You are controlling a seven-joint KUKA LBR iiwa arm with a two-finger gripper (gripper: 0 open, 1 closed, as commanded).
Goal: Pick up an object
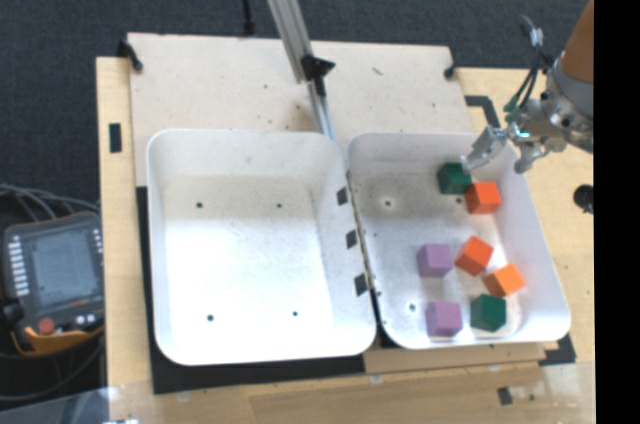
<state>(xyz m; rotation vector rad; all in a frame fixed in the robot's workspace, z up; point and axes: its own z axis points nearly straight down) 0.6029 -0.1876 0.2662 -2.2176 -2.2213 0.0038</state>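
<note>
Gripper (497, 149), fingers spread, just above a green cube (454, 178) at the right bin's (400, 337) far side

Operator, note limits relative to right bin (540, 247):

- Arm (578, 62) above bin's far right corner: cut by frame's right edge; you get wrist end and sliver of orange band, rest out of frame.
- Gripper (492, 152) at bin's far rim: small, blurred; you cannot tell its state.
- Green cube (454, 178) just under gripper tip: contact with it not readable.
- Surface (118, 212) below bin: near edge cut by frame bottom.
- Pendant (55, 277) far left of bin: left side cropped, screen unreadable.
</note>
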